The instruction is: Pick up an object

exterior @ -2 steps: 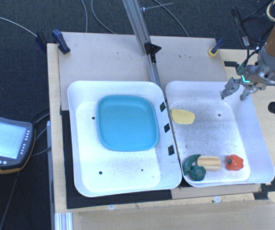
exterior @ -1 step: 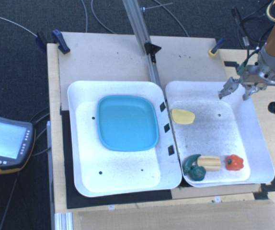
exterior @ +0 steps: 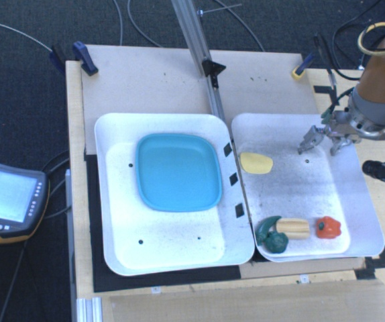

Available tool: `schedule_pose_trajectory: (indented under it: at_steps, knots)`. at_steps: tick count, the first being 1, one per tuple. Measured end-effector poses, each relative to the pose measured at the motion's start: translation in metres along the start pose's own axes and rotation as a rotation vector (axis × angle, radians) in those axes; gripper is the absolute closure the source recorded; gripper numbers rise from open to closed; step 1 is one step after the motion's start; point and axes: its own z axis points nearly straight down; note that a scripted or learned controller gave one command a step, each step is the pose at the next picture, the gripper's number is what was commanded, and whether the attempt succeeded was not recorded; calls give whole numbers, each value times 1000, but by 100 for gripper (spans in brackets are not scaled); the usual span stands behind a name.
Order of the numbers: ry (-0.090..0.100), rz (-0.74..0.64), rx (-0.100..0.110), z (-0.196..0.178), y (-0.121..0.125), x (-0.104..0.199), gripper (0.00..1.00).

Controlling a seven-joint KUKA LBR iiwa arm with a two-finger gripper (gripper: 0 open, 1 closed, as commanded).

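End effector (exterior: pixel 321 141): fingers spread apart, nothing between them, above right bin's (exterior: pixel 353 180) far part | yellow piece (exterior: pixel 255 163): by that bin's left wall | green toy (exterior: pixel 273 234), tan block (exterior: pixel 293 228), red pepper (exterior: pixel 327 227): lined along near edge | blue plate (exterior: pixel 178 172): left bin (exterior: pixel 115 200)

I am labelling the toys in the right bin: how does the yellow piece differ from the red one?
The yellow piece is pale yellow, flat and rounded; the red piece is bright red with a small green top, like a pepper. The yellow piece looks wider than the red piece. The yellow piece lies alone by the bin's left wall; the red piece lies at the near edge beside a tan block. Both lie in the right bin, apart from the gripper.
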Motion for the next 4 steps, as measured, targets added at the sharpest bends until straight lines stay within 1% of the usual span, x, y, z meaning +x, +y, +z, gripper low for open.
schedule_pose_trajectory:
  at_steps: [1, 2, 3, 4]
  knots:
    - [0, -1, 0, 45, -1, 0, 0]
    - [-2, -1, -6, 32, 1, 0, 100]
    - [-2, -1, -10, -31, -1, -3, 100]
    - [-2, -1, -10, -88, 8, 3, 100]
